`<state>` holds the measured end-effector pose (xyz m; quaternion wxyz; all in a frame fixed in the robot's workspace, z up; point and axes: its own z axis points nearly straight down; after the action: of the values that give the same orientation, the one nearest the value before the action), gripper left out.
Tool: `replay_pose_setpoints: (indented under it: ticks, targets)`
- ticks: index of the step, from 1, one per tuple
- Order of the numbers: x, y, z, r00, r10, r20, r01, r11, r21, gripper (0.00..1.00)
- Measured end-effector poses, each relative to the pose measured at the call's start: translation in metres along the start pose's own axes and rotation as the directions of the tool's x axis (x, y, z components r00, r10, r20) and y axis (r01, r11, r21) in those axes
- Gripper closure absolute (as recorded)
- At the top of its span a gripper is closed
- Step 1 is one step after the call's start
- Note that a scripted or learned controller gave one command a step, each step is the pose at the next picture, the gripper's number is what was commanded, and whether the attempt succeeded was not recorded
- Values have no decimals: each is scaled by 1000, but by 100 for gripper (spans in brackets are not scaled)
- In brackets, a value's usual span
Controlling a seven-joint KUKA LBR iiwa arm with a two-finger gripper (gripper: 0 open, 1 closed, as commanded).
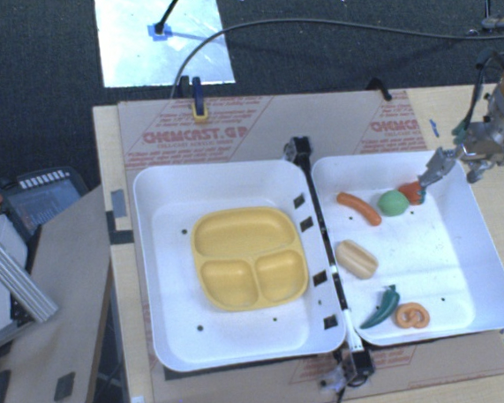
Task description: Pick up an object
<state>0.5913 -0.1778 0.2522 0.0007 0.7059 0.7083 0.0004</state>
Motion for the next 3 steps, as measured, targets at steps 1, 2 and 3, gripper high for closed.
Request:
replay_pose_setpoints:
  ticks: [1, 2, 3]
  targets:
    - [7, 2, 60, 1000, 0, -1, 0, 1000, 4, 0]
    - [6, 4, 122, 1000, 2, -1, -2, 1000, 3, 0]
    - [7, 4, 170, 1000, 2, -1, -2, 1000, 3, 0]
